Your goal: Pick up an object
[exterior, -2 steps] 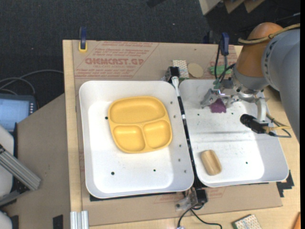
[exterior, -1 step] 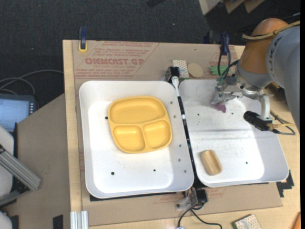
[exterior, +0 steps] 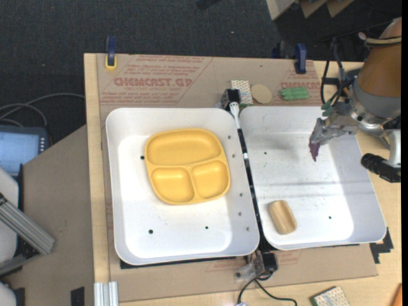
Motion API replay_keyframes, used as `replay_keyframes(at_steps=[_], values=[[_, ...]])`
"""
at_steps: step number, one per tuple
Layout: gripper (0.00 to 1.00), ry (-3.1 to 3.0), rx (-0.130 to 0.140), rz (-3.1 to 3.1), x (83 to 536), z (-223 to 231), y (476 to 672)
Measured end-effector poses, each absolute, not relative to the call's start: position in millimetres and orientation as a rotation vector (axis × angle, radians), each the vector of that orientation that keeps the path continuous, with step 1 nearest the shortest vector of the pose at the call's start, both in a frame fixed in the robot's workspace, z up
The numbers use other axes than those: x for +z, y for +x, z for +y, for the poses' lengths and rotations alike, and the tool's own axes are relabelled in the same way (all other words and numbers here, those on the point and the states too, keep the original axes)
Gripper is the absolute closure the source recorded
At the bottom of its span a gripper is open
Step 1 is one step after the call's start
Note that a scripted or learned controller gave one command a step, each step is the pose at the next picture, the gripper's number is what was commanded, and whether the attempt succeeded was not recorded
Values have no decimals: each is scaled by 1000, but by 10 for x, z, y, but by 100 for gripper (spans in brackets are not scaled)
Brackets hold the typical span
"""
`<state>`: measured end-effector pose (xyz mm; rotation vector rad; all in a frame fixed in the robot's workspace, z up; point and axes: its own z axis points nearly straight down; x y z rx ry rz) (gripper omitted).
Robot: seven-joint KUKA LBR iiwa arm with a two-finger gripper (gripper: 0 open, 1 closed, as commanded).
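A tan, loaf-shaped object (exterior: 281, 216) lies near the front of the right bin (exterior: 344, 190). A yellow divided plate (exterior: 187, 166) rests in the middle of the left bin (exterior: 127, 190). My gripper (exterior: 314, 150) hangs over the back part of the right bin, tilted down to the left, well behind the tan object and apart from it. Something small and purple shows at its tip; I cannot make out whether that is a held thing or part of the gripper.
Behind the bins on the board lie a green piece (exterior: 294, 94), a tan disc (exterior: 261, 94) and a small checkered tag (exterior: 240, 85). Blue clamps (exterior: 111, 51) hold the board's back edge. A black part of the arm (exterior: 381, 166) overhangs the right bin's right rim.
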<state>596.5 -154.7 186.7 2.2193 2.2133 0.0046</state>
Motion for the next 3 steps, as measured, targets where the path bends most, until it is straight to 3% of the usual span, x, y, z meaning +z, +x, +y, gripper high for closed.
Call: replay_keyframes(at_steps=[1,2,3], values=[[0,2223,0,2220,1808,-1528,5959],[0,2225,-3,2224,809,-1500,5829],[100,2221,3,2217,954,-1510,5849]])
